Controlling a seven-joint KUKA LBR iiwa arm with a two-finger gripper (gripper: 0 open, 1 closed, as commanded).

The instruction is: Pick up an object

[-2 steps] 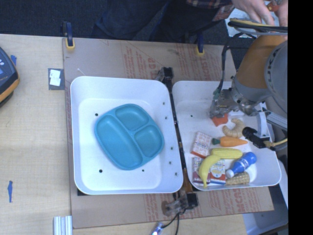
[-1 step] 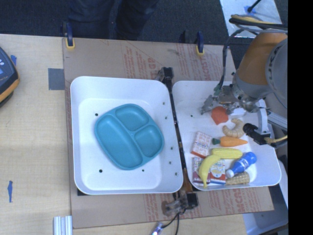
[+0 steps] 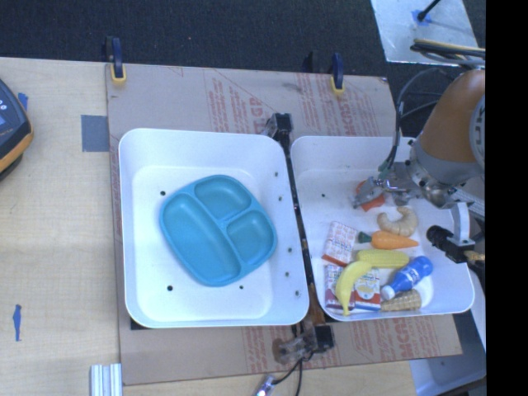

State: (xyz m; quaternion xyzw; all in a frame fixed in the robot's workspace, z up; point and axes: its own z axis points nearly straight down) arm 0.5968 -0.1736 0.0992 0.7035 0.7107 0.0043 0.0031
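Note:
The right white bin (image 3: pixel 330 159) holds a heap of small objects. Among them are a red-orange piece (image 3: pixel 367 195), a beige shrimp-shaped toy (image 3: pixel 399 219), a carrot (image 3: pixel 394 241), a yellow banana (image 3: pixel 361 271), a blue bottle (image 3: pixel 407 276), a corn cob (image 3: pixel 401 302) and a red-and-white packet (image 3: pixel 340 241). The grey arm with its orange band (image 3: pixel 452 126) comes in from the right. My gripper (image 3: pixel 386 181) hangs low over the bin's far part, right beside the red-orange piece. I see nothing lifted.
The left white bin (image 3: pixel 140 221) carries a blue divided plate (image 3: pixel 217 229). A ridge with a black clamp (image 3: pixel 281 125) separates the bins. Blue clips (image 3: pixel 116 56) hold the cardboard underlay. A yellow-edged device (image 3: pixel 10 126) lies at the far left.

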